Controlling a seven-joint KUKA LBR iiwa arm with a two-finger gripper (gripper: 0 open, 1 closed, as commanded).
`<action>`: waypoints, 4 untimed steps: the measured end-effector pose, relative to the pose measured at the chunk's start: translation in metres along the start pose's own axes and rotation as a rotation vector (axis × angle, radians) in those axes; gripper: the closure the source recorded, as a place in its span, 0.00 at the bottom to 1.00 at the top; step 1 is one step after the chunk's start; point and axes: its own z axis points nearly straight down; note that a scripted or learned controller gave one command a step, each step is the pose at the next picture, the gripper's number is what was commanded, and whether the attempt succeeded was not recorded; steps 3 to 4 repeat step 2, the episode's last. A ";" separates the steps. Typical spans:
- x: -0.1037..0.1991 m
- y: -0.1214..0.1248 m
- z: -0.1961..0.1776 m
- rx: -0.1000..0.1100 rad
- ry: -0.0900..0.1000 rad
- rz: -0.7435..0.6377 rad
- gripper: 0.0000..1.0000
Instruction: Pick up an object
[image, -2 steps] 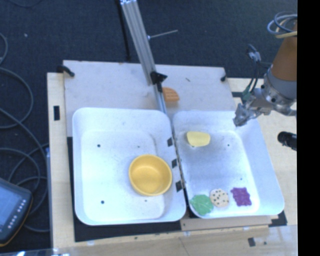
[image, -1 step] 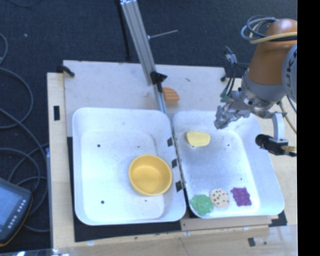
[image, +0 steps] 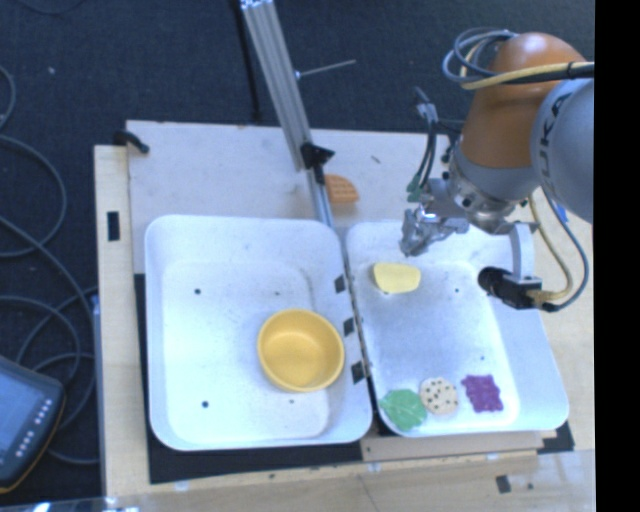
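Yellow, soft-edged and flat, a small pale piece (image: 397, 278) lies on the smooth white floor of the right bin (image: 520, 375), near that bin's far left corner. Its outline is rounded, somewhat like a slice with one lumpy side, and its surface looks matte. The pincer (image: 418, 238) hangs just above and slightly behind it, metal-grey and angular, at the end of the grey arm with its glossy orange band (image: 510, 100); nothing is seen between its tips, and whether it is clenched or released I cannot tell.

Along the near edge of the same bin sit three small flat pieces in a row: a green ruffled one (image: 403, 408), a round pale biscuit with dark specks (image: 438, 396), and a purple bumpy cluster (image: 484, 392). They lie well apart from the yellow piece.

In the left bin (image: 180, 300) a smooth yellow bowl (image: 300, 349) stands upright, round and deep. Beyond the bins, on the pale desk (image: 220, 170), an orange ridged item (image: 342, 190) rests beside a slanted aluminium rail (image: 285, 90).
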 end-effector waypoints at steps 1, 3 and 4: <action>0.050 0.008 -0.004 -0.001 0.000 -0.001 1.00; 0.110 0.017 0.003 -0.001 0.000 -0.001 1.00; 0.110 0.017 0.003 -0.001 0.000 -0.001 1.00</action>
